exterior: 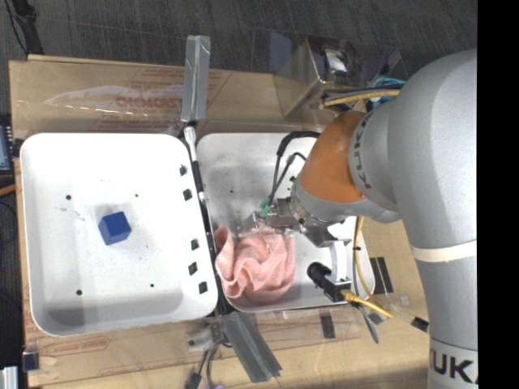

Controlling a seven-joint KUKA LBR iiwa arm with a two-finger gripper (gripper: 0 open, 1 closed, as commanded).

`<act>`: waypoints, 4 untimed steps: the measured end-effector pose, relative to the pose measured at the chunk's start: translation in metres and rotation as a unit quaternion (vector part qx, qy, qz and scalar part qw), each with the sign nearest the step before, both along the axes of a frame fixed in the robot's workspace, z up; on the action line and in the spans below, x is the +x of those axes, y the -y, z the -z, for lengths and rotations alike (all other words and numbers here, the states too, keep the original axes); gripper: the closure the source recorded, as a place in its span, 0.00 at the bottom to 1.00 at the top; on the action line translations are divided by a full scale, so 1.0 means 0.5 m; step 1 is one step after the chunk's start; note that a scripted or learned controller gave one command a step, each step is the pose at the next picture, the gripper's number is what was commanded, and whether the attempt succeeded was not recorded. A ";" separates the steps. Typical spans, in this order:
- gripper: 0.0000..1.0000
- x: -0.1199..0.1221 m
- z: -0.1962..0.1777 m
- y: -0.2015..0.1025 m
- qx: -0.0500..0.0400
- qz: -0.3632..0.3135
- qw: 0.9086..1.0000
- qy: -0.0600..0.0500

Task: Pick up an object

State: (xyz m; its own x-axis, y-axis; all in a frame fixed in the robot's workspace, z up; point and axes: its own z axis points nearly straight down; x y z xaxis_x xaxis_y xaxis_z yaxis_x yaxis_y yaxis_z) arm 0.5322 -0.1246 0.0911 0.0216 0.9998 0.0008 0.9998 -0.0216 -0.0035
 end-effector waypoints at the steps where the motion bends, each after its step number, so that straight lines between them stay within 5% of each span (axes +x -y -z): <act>1: 1.00 0.000 -0.018 0.000 0.000 -0.001 1.000 -0.002; 2: 1.00 0.032 -0.254 -0.012 0.000 -0.088 0.996 0.001; 3: 1.00 0.136 -0.306 -0.047 0.000 -0.151 0.989 0.001; 4: 1.00 0.112 -0.270 -0.052 0.000 -0.163 0.987 0.000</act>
